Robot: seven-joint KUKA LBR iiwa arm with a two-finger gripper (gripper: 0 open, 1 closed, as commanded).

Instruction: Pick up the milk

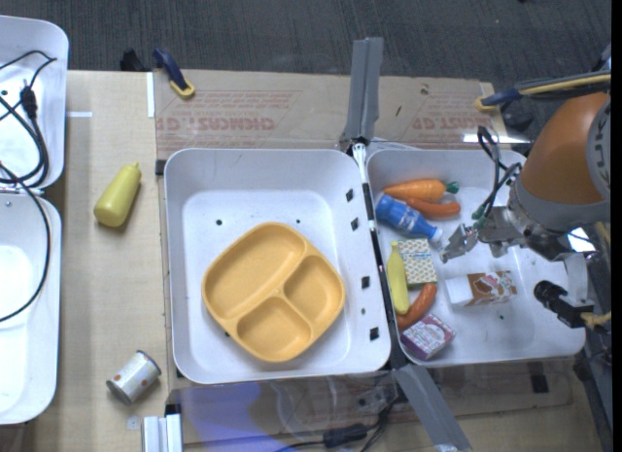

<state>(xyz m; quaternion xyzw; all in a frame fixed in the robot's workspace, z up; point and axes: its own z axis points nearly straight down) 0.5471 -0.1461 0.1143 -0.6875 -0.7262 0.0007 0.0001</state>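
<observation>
Two white bins sit side by side on the tabletop (pixel 243 110). The milk (pixel 483 288), a small brown carton, lies on the floor of the right bin (pixel 505 343), just below the tool (pixel 457 244). The tool's fingers are parted with nothing between them, beside a blue bottle (pixel 406 217).

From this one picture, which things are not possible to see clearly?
- Gripper, camera view: its fingers are too small and blurred to judge.
- Milk carton: its print is too small to read.
- Lower carrot: partly hidden behind the blue bottle.
- Arm: cut off by the picture's right side.
- White trays: cut off by the left edge.
</observation>
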